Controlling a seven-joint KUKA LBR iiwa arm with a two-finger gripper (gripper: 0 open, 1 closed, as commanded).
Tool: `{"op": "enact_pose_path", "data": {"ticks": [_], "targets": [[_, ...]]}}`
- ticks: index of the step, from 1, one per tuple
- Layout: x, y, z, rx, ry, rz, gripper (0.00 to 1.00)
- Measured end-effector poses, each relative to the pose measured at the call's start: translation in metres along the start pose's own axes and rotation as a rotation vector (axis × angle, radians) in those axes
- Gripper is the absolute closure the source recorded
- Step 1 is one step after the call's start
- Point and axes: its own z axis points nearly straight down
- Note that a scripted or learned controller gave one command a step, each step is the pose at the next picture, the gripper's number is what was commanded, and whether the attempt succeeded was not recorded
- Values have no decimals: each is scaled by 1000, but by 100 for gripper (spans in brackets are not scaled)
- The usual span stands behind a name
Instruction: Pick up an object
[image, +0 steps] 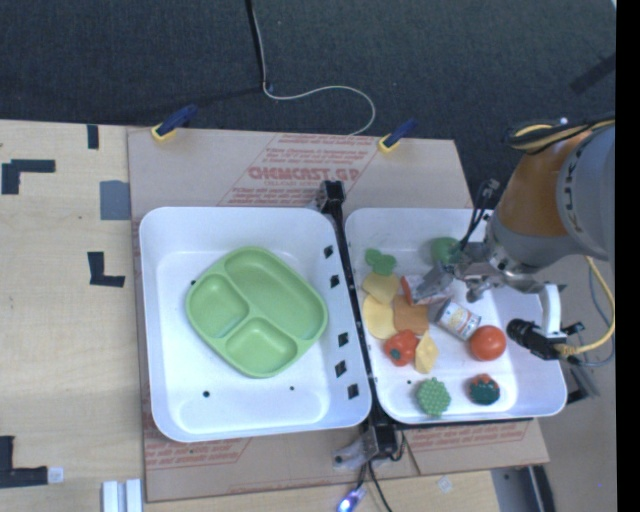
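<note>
Camera view: the right bin (520, 405) holds small toy foods. A small can (459, 320) with a pale label and metal end lies on its side near the bin's centre. Around it: an orange tomato (487, 343) at 4 o'clock, touching or just beside; a tan slice (410, 315) at 9 o'clock; a red tomato (401, 347) at 8 o'clock. The gripper (437, 281) hangs at the can's 11 o'clock, just beside it; jaw state cannot be determined. The left bin (160, 300) holds a green divided plate (256, 311).
</note>
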Motion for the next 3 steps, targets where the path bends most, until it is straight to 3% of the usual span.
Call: {"op": "enact_pose_path", "data": {"ticks": [1, 2, 3], "targets": [[1, 1, 45, -8, -2, 0, 0], [2, 2, 32, -10, -1, -1, 100], [13, 4, -19, -11, -2, 0, 100]]}}
